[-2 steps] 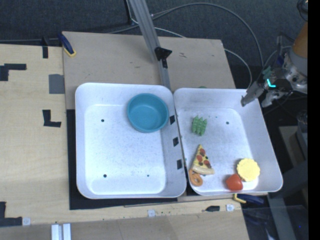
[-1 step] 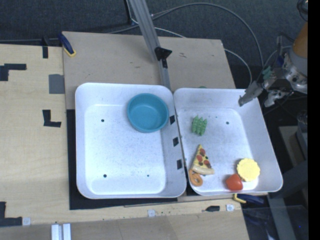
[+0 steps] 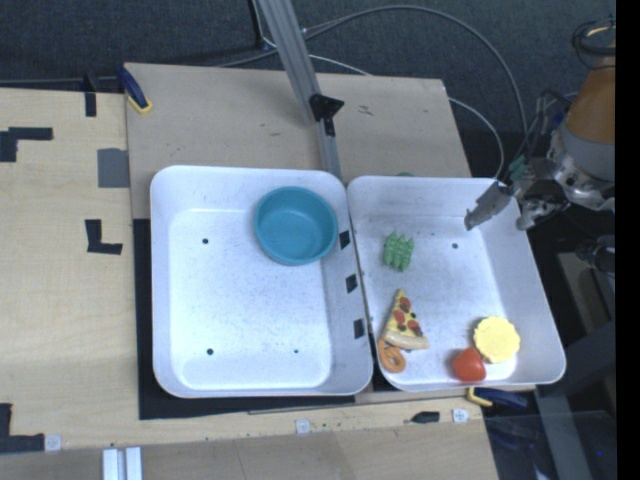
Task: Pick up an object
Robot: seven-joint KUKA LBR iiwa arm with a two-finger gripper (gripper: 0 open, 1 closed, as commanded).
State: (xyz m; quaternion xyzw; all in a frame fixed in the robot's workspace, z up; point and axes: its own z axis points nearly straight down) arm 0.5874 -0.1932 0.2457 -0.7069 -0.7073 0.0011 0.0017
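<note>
Robotics lab: taped bench [image 3: 60,198], white bins [image 3: 190,358], loose cables [image 3: 470,58], toy food [image 3: 404,323].

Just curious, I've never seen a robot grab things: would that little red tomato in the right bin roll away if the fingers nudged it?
Probably. The red tomato looks round and smooth, so it may roll or slip. The yellow piece beside it and the bin wall would likely stop it.

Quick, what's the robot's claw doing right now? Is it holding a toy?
End effector: open, holding nothing, above the right bin's far right edge.
</note>
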